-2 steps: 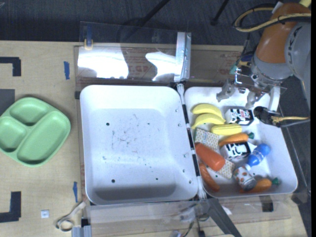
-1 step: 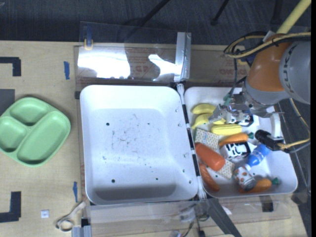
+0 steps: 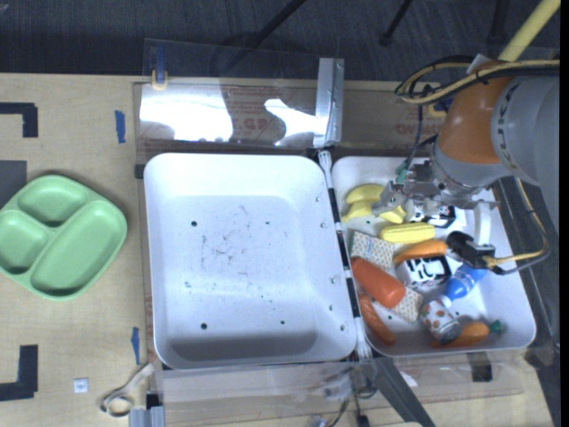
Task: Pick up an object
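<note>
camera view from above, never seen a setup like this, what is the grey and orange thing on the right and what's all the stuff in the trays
You are looking down at a slant from one fixed camera over a workbench. The grey and orange thing is a robot arm reaching in from the right; a program drives it to pick up an object. Its gripper hangs low over the right bin. Whether it holds anything cannot be made out from here.

The right bin is packed with small toys and play food: a yellow banana-like piece, an orange carrot-like piece, a blue bottle and others heaped together. The left bin is a shallow white tray showing its scuffed floor. A green divided plate lies on the bench at far left.
</note>
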`<state>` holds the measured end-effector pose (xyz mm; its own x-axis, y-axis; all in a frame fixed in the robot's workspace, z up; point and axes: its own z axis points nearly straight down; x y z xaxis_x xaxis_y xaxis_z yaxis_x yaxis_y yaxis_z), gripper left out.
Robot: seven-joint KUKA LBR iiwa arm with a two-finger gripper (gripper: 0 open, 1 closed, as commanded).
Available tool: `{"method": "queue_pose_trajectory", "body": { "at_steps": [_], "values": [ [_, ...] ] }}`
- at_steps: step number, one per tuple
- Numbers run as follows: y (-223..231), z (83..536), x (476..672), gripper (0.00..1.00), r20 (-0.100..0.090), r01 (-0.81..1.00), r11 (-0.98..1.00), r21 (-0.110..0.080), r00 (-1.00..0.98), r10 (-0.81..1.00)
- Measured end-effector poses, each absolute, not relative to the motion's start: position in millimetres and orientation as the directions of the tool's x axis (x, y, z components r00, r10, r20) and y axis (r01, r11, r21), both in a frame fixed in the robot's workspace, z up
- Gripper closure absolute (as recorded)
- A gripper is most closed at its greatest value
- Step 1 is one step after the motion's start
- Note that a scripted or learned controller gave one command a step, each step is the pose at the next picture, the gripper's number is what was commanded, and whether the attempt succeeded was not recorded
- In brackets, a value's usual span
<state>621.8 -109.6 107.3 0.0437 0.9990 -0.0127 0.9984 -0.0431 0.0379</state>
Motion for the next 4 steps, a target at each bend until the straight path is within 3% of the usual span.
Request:
{"method": "queue_pose_trajectory", "body": {
  "at_steps": [2, 3, 4],
  "values": [
    [-108, 106, 637.2, 0.0, -0.015, 0.994, 0.107, 0.033, -0.107, 0.994],
    [-114, 107, 663.9, 0.0, -0.022, 0.948, 0.316, 0.035, -0.316, 0.949],
    [-106, 107, 657.0, 0.0, -0.009, 0.998, 0.056, 0.035, -0.056, 0.998]
  ]
}}
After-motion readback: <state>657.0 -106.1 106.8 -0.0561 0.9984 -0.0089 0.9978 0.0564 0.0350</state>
